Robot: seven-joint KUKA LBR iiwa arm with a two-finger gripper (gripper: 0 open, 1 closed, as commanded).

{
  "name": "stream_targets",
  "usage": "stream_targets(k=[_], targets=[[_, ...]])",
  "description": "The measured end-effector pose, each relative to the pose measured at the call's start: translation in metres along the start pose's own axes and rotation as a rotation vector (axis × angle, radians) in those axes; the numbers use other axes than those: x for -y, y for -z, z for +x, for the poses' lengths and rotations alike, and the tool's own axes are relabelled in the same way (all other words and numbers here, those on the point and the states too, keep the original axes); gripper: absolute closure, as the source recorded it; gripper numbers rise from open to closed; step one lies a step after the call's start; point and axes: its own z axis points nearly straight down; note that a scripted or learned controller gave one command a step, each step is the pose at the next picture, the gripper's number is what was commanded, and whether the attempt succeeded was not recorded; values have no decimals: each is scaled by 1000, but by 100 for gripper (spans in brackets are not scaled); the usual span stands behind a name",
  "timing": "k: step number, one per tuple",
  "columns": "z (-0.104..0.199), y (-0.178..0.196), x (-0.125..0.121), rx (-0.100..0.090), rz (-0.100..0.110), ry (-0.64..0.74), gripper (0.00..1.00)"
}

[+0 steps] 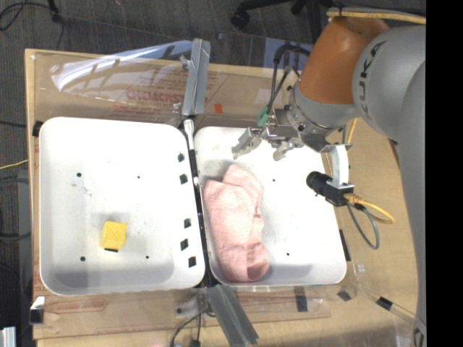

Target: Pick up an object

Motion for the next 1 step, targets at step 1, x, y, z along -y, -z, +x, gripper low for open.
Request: stream_targets(k=[1], targets=[[-4, -163, -2, 2, -5, 261, 0]])
